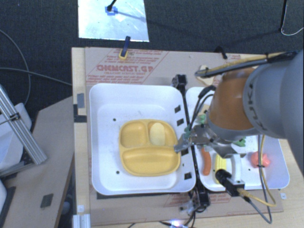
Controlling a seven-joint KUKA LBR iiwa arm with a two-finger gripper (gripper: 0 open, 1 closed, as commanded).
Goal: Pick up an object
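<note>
Presently, lower right of frame: gripper (183,146), finger state cannot be told, poised over the bins' shared wall. Beside it, sausage (206,161) and pink toy (260,159) in right bin (280,177). Centre: yellow divided plate (148,147), left bin (104,127). Risk: fingers striking the wall, closing on nothing.

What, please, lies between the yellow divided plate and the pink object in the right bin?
In the camera view, between the yellow divided plate and the pink object lie the bins' adjoining walls, an orange sausage-shaped piece, a yellow piece and the arm's wrist.

The table (57,122) holds a brown cardboard sheet (128,65). Two white bins sit side by side on it: left bin (102,127), right bin (280,175).
</note>
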